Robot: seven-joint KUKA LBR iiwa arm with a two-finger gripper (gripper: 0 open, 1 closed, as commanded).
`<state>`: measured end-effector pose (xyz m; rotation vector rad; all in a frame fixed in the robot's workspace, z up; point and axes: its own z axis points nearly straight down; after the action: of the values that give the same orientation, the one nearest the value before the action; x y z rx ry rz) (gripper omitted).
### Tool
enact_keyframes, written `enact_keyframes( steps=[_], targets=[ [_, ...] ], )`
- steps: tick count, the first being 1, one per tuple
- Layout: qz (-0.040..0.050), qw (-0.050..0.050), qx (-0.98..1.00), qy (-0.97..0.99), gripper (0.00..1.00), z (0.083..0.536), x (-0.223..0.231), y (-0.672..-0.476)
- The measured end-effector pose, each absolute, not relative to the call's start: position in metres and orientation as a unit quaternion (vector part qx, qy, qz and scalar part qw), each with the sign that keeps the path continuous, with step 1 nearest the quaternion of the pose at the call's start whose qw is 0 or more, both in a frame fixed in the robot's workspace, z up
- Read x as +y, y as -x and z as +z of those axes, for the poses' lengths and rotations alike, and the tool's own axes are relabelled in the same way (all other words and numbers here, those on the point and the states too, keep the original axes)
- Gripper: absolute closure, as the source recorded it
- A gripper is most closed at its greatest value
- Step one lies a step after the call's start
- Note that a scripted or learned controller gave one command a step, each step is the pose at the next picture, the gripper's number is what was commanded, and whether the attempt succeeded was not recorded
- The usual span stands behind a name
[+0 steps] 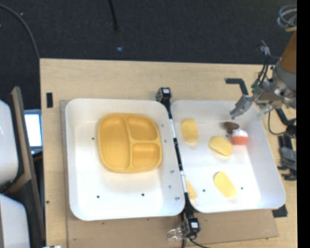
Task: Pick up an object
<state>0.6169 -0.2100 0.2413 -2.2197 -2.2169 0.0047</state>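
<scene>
Light wooden bench (119, 79) carries two shallow white bins side by side, touching — left bin (77, 190) and right bin (258, 190). A black clip (164, 93) sits at their seam on the far side, another (190, 223) at the near side.

Both white bins (82, 200) are looking like smooth moulded plastic, faintly glossy. Yellow divided plate (129, 141) is showing as matt plastic with soft highlights along its ridges. Bench top (119, 79) is reading as pale wood or board, matt, fine grain. Yellow oval pieces (225, 184) are appearing smooth, dull-finished, plastic-like. Gripper (239, 108) is looking like grey metal, lightly sheened. Dark floor is appearing rough, carpet-like
</scene>
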Motion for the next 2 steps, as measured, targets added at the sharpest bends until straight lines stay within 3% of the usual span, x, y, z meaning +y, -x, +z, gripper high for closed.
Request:
enact_keyframes(
  steps=[1,2],
  targets=[
    [-0.0003,-0.001,-0.707,0.707,0.00,0.245,-0.210,-0.618],
    [0.0014,0.002,-0.707,0.707,0.00,0.183,-0.214,-0.616]
  ],
)
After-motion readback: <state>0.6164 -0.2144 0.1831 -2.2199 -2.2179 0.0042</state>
